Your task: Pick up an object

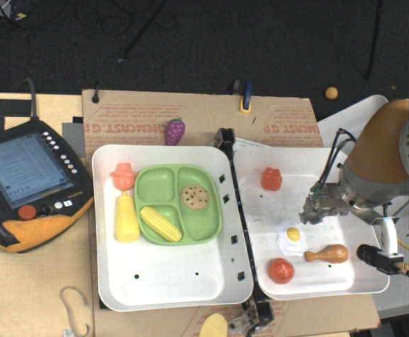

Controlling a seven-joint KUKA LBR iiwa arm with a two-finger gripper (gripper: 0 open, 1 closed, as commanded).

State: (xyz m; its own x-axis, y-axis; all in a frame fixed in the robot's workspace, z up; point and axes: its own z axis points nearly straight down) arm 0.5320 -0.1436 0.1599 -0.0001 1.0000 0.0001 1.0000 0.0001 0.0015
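- Over the right bin [331, 161], my grey arm reaches in from the right, and my gripper [313, 213] hangs low above the bin floor, near its middle. I cannot tell its state from this slant, and I see nothing held in it.
- Beside it, the left bin [162, 286] carries a green divided plate [178, 203] with a cookie [195, 197] in one compartment and a corn cob [161, 223] lying slantwise in another. A yellow bottle [126, 217] and a pink toy [123, 176] lie just left of the plate. I judge these to be spread loosely so each can be reached alone.
- Closest to my gripper is the fried egg [291, 239], flat on the floor just below and left of it. It looks the likeliest target, though it is thin and offers little to pinch.
- Next comes the drumstick [327, 254], lying flat just right of the egg. Its long axis runs roughly left to right, the thin bone end toward the egg and the thick end toward the bin's right wall.
- Rounder pieces sit apart: a red pepper [271, 180] up the bin and a tomato [281, 270] near the front wall, neither with a clear long axis.
- Outside the bins, a purple grape bunch [174, 131] rests on the cardboard behind the left bin.
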